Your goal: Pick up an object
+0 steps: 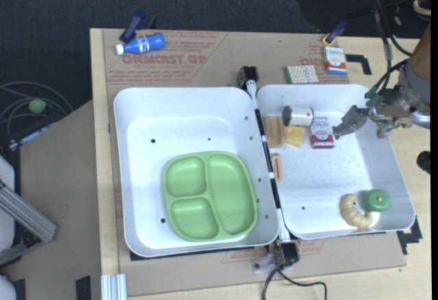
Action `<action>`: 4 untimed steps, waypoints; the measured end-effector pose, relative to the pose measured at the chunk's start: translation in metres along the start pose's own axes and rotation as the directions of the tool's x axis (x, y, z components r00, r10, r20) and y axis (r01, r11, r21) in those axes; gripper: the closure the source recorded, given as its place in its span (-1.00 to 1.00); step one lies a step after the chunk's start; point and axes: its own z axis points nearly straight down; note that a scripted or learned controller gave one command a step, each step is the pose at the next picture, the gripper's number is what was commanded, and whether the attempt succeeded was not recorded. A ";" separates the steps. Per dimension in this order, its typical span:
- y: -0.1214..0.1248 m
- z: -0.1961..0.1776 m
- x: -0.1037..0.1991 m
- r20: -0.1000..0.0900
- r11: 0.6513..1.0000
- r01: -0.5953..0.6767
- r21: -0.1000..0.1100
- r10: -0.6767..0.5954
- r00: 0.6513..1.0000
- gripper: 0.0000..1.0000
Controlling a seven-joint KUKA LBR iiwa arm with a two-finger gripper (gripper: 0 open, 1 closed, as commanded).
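the gripper (pixel 349 122) reached in from three o'clock and hung over the upper part of the right bin (pixel 390 155), its dark tip pointing toward nine o'clock; whether it was apart or together could not be told from this slant, and nothing was seen clamped in it. just beside the tip, at its nine o'clock, lay a small red and white packet (pixel 322 134), the nearest thing to take. further the same way sat a grey and white cylinder (pixel 298 116), with a yellow block (pixel 294 137) at its six o'clock and a tan block (pixel 274 132) against the bin's left wall. well apart, at the bin's five o'clock corner, a beige curled piece (pixel 354 211) touched a green round piece (pixel 377 201). the left bin (pixel 137 114) held a green divided tray (pixel 209 194).

by my reading the step in hand was the approach: the pick was not yet made. the next move would call for bringing the tip over one item, likely the packet, lowering squarely, and closing on it without nudging the cylinder beside it
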 end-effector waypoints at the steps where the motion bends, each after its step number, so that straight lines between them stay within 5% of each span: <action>1: 0.071 0.111 -0.008 -0.001 1.000 0.000 0.003 0.000 1.000 -1.00; 2: 0.087 0.186 -0.010 -0.002 1.000 0.000 -0.008 0.000 1.000 -1.00; 3: 0.089 0.173 -0.012 0.002 1.000 -0.001 -0.015 0.001 1.000 1.00; 4: 0.051 0.132 0.021 -0.001 1.000 0.001 0.002 -0.001 1.000 1.00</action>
